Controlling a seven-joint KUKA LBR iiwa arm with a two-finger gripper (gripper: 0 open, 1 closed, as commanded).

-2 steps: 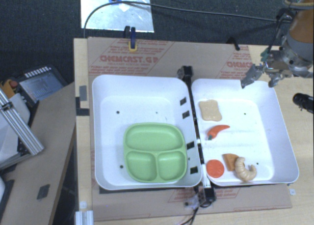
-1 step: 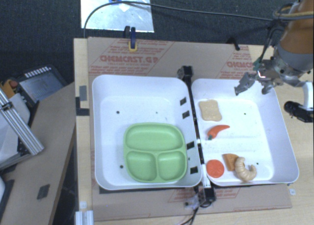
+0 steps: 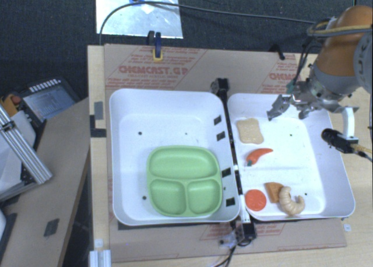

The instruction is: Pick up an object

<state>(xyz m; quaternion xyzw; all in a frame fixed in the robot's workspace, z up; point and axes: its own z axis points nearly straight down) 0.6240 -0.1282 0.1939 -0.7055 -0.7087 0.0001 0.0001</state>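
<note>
The right bin (image 3: pixel 315 149) holds several toy foods. A tan bread slice (image 3: pixel 249 130) lies at its upper left, with a red chili pepper (image 3: pixel 259 155) just below it. Along the front edge sit a red-orange round slice (image 3: pixel 255 200), an orange wedge (image 3: pixel 273 190) and a beige curled piece (image 3: pixel 291 202). My gripper (image 3: pixel 290 110) hangs over the bin's far end, up and to the right of the bread. Its fingers are spread open with nothing between them.
The left bin (image 3: pixel 134 120) carries a green three-compartment plate (image 3: pixel 183 179) at its front. A black divider (image 3: pixel 228 143) runs between the two bins. A black part (image 3: pixel 338 139) sticks in over the right bin's right rim.
</note>
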